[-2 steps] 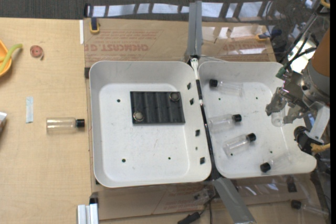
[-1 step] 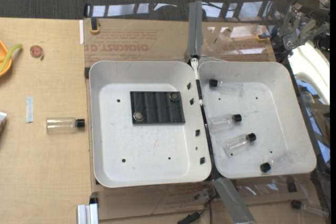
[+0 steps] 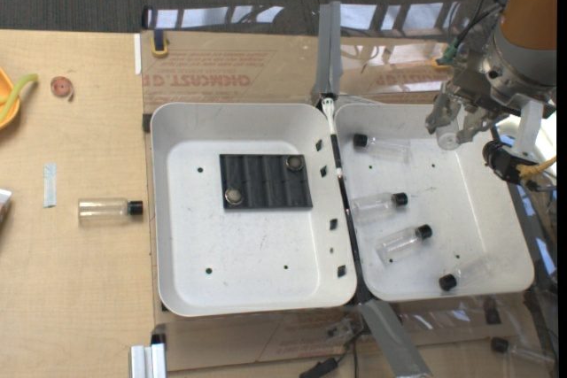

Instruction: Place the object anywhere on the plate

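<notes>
The vials (image 3: pixel 404 239) lie clear and scattered in the right bin (image 3: pixel 496 279), well apart from the dark plate (image 3: pixel 266 181), so the gripper (image 3: pixel 456 127), seemingly empty though I cannot tell its opening, could easily slip off one.

You've got two bins (image 3: pixel 177 217) in smooth white plastic, slightly glossy. The plate (image 3: pixel 266 181) at the left bin's centre is matt black and ribbed. Vials (image 3: pixel 403 239) in the right bin look like clear glossy plastic with black caps. At 9 o'clock the counter (image 3: pixel 71 279) is pale matt wood. Brown cardboard (image 3: pixel 230 71) at 12 o'clock, dull. The tool (image 3: pixel 452 130) looks like bare grey metal.
</notes>
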`<control>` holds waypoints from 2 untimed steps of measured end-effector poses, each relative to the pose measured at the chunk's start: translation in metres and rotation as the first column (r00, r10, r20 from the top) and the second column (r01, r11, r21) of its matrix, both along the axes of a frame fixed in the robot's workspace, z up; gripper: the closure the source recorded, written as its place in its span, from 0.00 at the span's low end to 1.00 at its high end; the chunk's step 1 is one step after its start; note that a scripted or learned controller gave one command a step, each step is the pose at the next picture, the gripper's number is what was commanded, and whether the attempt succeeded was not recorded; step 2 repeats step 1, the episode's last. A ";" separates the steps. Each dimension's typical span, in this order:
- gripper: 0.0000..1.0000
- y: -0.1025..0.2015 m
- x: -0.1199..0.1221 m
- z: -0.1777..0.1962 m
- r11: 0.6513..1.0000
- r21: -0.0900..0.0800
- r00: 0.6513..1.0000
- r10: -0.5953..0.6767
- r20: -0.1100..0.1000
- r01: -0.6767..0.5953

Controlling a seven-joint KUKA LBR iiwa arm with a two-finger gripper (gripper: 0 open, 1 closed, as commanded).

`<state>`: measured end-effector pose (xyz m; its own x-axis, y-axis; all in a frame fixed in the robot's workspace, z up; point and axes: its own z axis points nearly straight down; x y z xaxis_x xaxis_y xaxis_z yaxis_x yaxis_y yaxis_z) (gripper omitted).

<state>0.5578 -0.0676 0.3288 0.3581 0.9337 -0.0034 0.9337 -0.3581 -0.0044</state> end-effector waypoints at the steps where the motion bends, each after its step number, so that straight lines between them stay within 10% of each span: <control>1: 1.00 0.148 -0.004 -0.139 0.967 -0.002 0.967 -0.255 0.000 0.255; 2: 1.00 0.148 -0.004 -0.139 0.967 -0.002 0.967 -0.255 0.000 0.255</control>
